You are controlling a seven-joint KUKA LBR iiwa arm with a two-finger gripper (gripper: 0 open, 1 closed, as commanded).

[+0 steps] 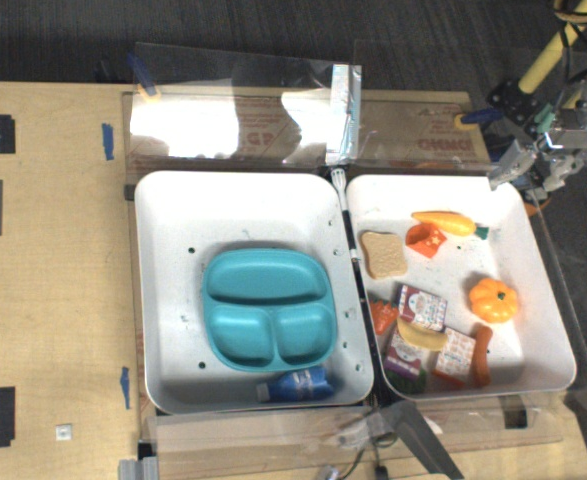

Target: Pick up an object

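Camera view puts my gripper (545, 163) at the far right corner of the right bin (548, 298), above its rim, and whether it is apart or together I cannot tell. Inside that bin lie a small orange pumpkin (494, 299), a toast slice (383, 254) and a banana (443, 222); the left bin (163, 268) holds a teal divided tray (268, 306).

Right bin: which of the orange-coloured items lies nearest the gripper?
The banana-shaped yellow-orange piece at the right bin's far side lies closest to the gripper; the orange pumpkin sits farther down.
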